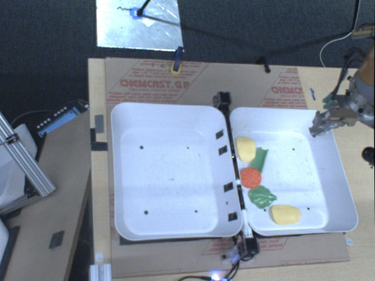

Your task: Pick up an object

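Nearest the camera, at the front of the right bin (pixel 343 183), lies a smooth yellow lump (pixel 285 214) like a potato, and behind it a crinkled green leafy piece (pixel 261 196), a round red-orange piece (pixel 251 177), a darker green strip (pixel 259 158) and a second yellow lump (pixel 245 148) run in a loose line close along the bin's inner wall, each touching or nearly touching the next. All look like moulded plastic toy food, any of them a fair pick, while the left bin (pixel 170 174) is glossy white plastic with a shallow rounded rim. The gripper (pixel 319 124) hangs over the right bin's far right corner, well apart from the toys, carrying nothing I can see; whether it is released or clenched I cannot tell.
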